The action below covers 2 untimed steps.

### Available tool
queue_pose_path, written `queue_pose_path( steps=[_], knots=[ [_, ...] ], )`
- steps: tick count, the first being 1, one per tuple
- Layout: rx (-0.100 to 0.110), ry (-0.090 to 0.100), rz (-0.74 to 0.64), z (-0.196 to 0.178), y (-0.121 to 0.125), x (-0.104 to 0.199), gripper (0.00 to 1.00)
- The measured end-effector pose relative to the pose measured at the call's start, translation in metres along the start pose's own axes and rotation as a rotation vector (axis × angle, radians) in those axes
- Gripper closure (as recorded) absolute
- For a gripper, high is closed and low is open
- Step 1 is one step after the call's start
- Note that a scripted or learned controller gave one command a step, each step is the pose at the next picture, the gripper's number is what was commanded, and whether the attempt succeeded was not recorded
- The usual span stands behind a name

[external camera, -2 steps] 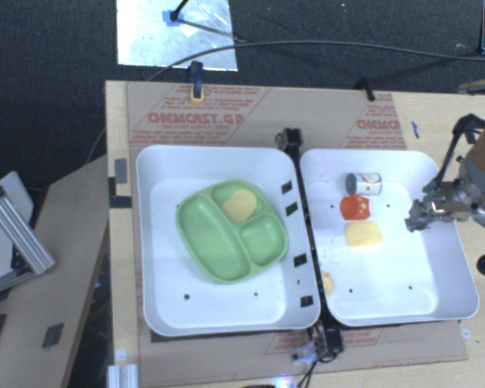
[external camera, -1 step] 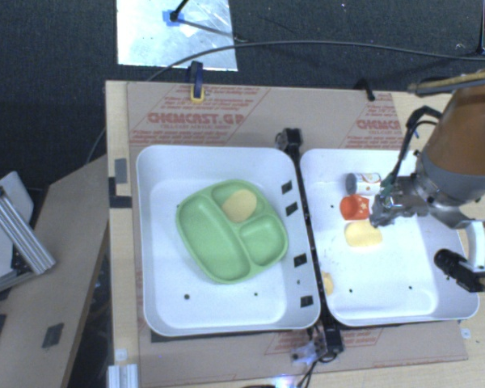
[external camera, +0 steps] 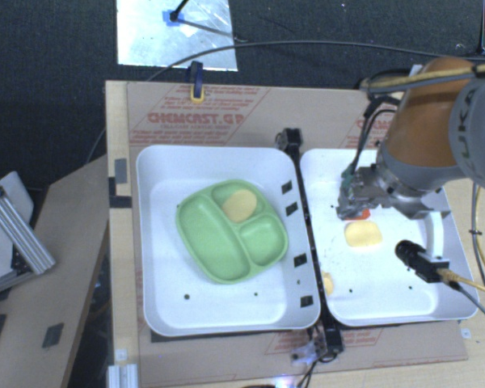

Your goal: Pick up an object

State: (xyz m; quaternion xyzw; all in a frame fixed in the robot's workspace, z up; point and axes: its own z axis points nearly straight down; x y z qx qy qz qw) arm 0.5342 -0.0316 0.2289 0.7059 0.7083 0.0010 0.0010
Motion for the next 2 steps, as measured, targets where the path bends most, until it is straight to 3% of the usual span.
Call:
queue_pose_path(
  steps=[2],
  knots=[
    [0.001, 0.001, -0.001, -0.001, 0.033, 0.109, 1.0]
  ],
)
